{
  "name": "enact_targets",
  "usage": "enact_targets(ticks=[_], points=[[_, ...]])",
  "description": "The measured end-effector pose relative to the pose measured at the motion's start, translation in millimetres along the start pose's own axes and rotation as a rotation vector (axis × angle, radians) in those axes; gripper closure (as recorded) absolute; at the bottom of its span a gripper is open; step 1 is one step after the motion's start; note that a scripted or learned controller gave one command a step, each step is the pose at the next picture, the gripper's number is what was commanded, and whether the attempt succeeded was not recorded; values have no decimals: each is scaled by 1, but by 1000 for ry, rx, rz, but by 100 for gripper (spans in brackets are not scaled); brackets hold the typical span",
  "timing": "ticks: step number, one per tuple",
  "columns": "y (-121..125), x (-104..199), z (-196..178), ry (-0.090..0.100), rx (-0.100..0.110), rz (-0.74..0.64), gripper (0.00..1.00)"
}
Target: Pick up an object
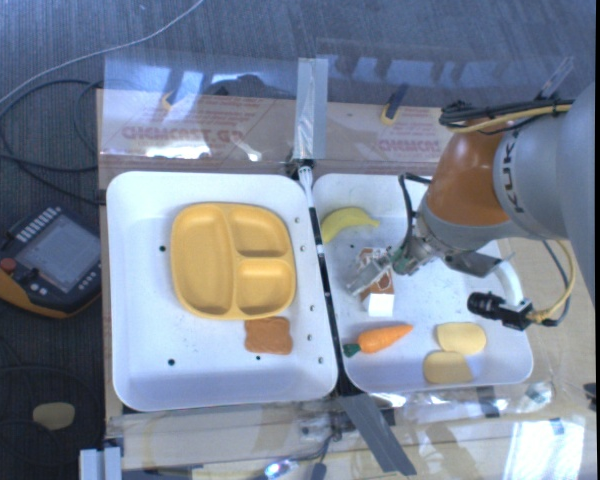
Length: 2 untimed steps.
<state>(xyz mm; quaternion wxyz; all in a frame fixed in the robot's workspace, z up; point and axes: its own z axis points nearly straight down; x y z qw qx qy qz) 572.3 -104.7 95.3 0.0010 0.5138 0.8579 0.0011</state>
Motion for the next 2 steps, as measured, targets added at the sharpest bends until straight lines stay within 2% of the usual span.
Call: enact_targets(ticks=[1,2], points=[[1,-1,-9,0,-2,1,100],[71,44,-88,-1,5,173,100]])
